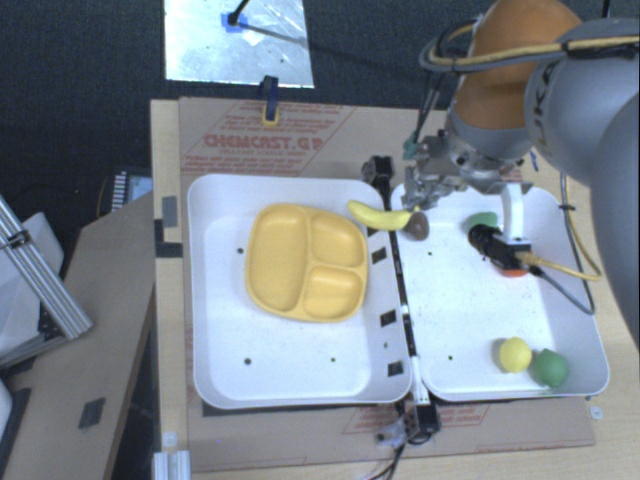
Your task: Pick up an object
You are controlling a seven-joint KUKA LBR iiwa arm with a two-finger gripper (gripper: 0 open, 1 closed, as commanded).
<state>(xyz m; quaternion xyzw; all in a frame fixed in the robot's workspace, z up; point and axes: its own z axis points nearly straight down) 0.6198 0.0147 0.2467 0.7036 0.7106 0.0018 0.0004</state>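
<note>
Starting left: compartment plate (305,263), yellow, sits flat mid-floor of the left bin (215,298). It looks like clutter rather than the target, since its low, wide shape gives a two-finger tool little to bite on.

Banana (378,215) is the likely target. It lies across the rims where the two bins meet, near the far edge, with its yellow tip over the left bin and its brown end just inside the right bin (470,308). Long axis runs roughly left-right in the view, dipping slightly toward the right end, with a gentle curve. Probably resting on the rims, though I can't tell if it's lifted.

Gripper (425,196) hangs directly over the brown end, touching or just above it. It's placed at that end probably because the arm comes in from that side. Can't tell how far open it is, or whether it has hold of anything, because the wrist body hides the contact. An end grip on a long curved item risks swing or slip.

Further right, a green object (483,221) is partly hidden behind the tool. A yellow ball (514,354) and a green ball (549,368) sit side by side at the near right corner, well apart from the tool.
</note>
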